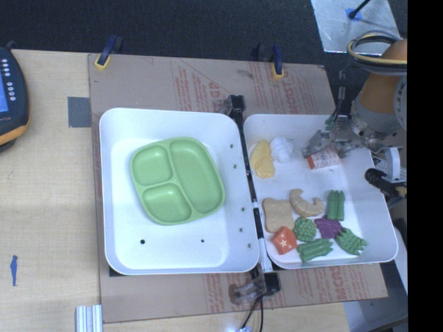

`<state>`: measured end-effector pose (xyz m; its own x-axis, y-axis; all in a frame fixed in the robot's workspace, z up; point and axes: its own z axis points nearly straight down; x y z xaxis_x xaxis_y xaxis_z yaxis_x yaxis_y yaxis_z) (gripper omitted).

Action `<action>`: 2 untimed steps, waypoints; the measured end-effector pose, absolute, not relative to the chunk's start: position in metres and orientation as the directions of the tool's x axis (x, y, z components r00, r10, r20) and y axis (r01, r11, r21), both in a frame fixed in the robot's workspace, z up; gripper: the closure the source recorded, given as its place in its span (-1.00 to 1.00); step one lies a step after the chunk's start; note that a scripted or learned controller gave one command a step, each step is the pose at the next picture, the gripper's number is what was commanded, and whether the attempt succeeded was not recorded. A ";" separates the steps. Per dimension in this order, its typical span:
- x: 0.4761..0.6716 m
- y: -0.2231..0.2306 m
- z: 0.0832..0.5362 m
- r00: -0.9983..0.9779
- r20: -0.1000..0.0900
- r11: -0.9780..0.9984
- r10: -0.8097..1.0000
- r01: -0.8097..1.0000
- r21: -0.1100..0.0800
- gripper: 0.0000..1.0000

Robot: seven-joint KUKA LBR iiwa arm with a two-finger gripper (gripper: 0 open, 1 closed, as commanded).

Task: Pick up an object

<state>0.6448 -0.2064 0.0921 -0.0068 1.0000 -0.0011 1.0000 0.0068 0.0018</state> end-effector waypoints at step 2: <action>0.627 -0.149 0.161 -0.009 0.001 0.009 1.000 1.000 -0.002 1.00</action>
<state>0.6266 -0.1490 0.1611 -0.0092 1.0000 0.0009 1.0000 0.0092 -0.0015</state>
